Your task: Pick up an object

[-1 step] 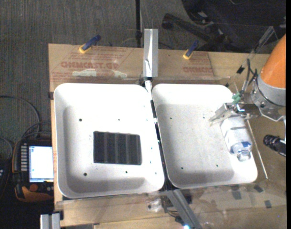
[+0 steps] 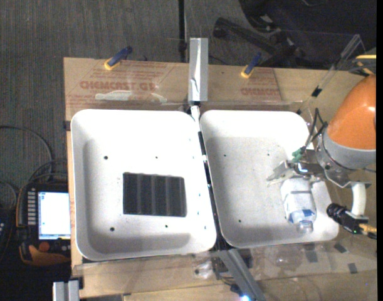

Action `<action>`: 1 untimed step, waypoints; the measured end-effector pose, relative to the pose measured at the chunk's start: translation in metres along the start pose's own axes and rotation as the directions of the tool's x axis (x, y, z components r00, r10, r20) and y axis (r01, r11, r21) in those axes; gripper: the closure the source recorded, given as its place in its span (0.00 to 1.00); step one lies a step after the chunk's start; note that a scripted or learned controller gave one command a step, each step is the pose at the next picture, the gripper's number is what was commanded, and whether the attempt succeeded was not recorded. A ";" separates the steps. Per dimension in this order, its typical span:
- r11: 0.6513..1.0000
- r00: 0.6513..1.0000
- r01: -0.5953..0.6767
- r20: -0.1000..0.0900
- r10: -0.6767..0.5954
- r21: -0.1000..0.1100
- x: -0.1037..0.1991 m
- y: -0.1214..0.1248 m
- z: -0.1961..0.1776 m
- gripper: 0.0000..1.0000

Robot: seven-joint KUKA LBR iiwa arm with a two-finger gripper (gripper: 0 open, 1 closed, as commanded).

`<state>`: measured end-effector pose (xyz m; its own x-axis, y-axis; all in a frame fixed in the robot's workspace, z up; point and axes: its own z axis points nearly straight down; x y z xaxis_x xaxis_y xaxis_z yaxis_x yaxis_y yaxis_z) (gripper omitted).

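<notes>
Arm [image 2: 357,121]: rounded orange band above a grey wrist. Thin black cables run along it. Gripper [image 2: 291,168]: pale metal, angular, with a small green patch beside it.

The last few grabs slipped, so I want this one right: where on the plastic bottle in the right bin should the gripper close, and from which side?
Probably across the clear body of the plastic bottle, coming straight down. It lies on its side near the right bin's right wall, blue cap toward the bin's near edge, so the fingers should straddle its width, not its length. The cap end looks narrower and likelier to slip.
</notes>
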<state>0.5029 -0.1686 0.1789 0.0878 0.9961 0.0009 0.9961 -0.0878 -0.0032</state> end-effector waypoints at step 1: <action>0.976 0.976 0.216 0.001 -0.216 -0.002 -0.015 -0.017 -0.020 0.00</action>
<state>0.4843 -0.1823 0.1988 -0.1294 0.9916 0.0005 0.9916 0.1294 -0.0007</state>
